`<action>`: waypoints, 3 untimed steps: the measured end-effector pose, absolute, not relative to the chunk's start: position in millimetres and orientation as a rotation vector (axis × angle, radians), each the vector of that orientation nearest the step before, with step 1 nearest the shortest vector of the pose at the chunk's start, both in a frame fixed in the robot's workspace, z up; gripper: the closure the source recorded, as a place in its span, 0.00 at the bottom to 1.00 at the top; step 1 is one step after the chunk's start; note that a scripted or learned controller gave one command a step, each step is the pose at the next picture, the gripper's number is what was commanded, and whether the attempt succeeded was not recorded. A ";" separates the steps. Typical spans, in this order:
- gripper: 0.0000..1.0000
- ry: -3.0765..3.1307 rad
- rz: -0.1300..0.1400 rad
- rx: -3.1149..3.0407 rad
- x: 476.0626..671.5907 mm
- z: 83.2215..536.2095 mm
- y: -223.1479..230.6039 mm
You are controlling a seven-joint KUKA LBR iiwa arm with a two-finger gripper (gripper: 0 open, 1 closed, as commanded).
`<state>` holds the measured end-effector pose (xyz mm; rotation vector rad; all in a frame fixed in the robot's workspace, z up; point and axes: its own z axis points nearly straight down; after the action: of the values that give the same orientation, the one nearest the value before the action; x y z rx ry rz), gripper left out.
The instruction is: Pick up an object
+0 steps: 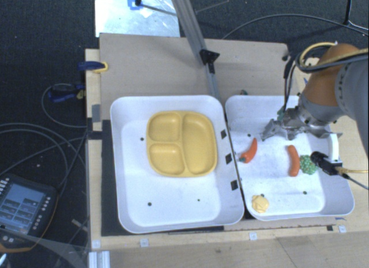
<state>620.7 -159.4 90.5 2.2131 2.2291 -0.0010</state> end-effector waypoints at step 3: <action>1.00 2.226 0.007 2.208 633.1 192.7 -158.3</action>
<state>633.1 -158.3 192.7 2.2083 2.2262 0.0069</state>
